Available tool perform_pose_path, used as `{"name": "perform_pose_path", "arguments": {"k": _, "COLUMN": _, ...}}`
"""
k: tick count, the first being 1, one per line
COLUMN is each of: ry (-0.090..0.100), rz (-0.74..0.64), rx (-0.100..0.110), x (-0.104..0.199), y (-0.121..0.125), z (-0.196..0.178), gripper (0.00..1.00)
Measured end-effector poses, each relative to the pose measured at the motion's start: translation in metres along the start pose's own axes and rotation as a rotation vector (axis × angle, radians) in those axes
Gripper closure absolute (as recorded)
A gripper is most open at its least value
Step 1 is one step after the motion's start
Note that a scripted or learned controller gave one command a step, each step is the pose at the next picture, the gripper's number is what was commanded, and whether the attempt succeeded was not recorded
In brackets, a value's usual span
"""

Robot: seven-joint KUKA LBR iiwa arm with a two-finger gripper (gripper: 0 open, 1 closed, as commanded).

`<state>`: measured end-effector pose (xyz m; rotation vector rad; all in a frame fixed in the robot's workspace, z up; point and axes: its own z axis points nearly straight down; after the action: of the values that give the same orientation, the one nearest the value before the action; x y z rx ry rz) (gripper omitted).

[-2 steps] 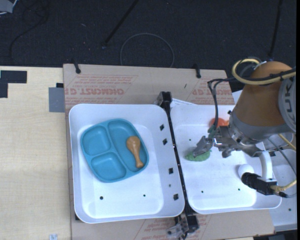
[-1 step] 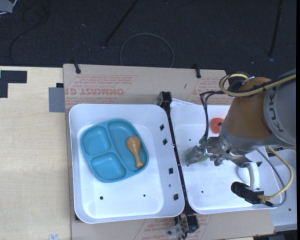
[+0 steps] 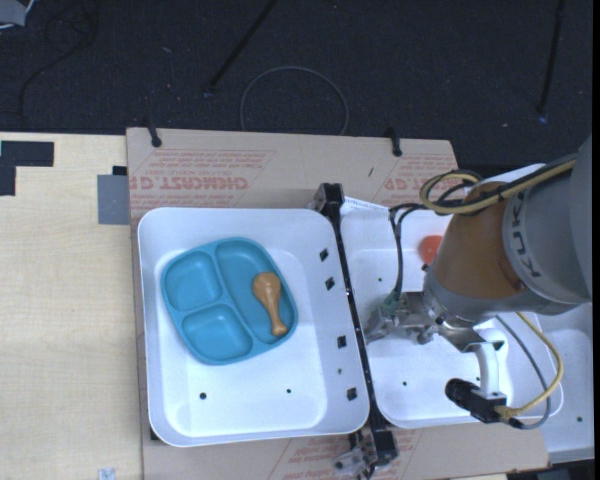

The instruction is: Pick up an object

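Camera view: my arm (image 3: 510,248) comes in from the right edge, orange band over the right bin (image 3: 410,408). My pincer (image 3: 385,316) sits low at that bin's left side, just beside the black divider (image 3: 348,308) between the two bins. Can't tell if it's released or clenched; the wrist covers too much.

Left bin (image 3: 180,408), centre-left of frame, holds a blue divided plate (image 3: 195,288) with three compartments. A tan drumstick-shaped toy (image 3: 270,301) lies in the plate's right compartment, thick end toward the top of frame, thin end toward the bottom. Well apart from my pincer, on the other side of the divider.

Something red-orange (image 3: 432,249) peeks out in the right bin beside my arm, mostly hidden. Cables (image 3: 450,190) loop above the wrist.
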<state>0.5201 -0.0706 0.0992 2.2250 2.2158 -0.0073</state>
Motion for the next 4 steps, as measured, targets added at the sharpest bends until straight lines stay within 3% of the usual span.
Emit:
{"name": "perform_pose_path", "arguments": {"k": 1, "ry": 0.005, "rz": 0.005, "rx": 0.005, "x": 0.0, "y": -0.001, "z": -0.011, "gripper": 1.0}}
{"name": "perform_pose_path", "arguments": {"k": 4, "ry": 0.004, "rz": -0.004, "rx": -0.005, "x": -0.024, "y": -0.008, "z": -0.17, "gripper": 1.0}}
